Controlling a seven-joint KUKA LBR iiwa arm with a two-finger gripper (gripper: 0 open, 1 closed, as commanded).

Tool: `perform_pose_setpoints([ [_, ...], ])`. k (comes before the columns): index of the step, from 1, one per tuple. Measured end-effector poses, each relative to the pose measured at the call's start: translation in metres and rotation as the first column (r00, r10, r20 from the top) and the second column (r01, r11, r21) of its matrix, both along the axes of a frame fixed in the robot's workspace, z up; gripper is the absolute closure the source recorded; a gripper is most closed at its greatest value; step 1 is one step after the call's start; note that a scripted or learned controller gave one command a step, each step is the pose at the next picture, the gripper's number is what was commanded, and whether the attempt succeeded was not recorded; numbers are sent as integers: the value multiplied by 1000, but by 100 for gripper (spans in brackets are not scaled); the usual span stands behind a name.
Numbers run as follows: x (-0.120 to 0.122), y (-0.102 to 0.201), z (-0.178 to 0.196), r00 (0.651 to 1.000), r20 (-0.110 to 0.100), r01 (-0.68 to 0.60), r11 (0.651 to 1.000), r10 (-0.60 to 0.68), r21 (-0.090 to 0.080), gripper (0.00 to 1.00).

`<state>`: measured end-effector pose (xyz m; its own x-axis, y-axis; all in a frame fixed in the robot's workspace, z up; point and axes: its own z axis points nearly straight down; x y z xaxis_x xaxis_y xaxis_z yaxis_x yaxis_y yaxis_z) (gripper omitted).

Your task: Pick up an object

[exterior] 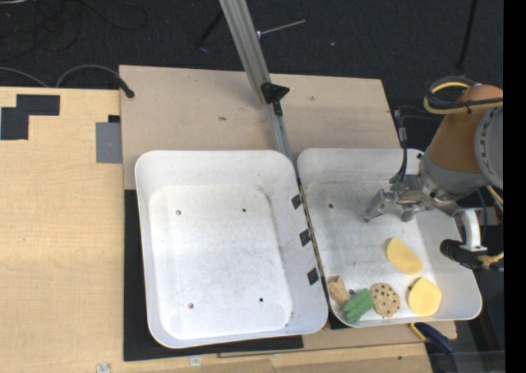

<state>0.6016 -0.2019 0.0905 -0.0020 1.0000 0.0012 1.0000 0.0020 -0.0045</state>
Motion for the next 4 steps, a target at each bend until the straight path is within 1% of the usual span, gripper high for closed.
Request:
perform_pose_setpoints([
  [1, 0, 0, 11, 1000, 0, 1, 1000, -1, 0, 100],
  [2, -2, -9, 59, 1000, 7, 1, 1000, -1, -2, 100],
  [3, 0, -15, 122, 1000, 9, 1, 1000, -1, -3, 100],
  [4, -3, -12, 166, 1000, 8, -1, 1000, 1, -2, 100],
])
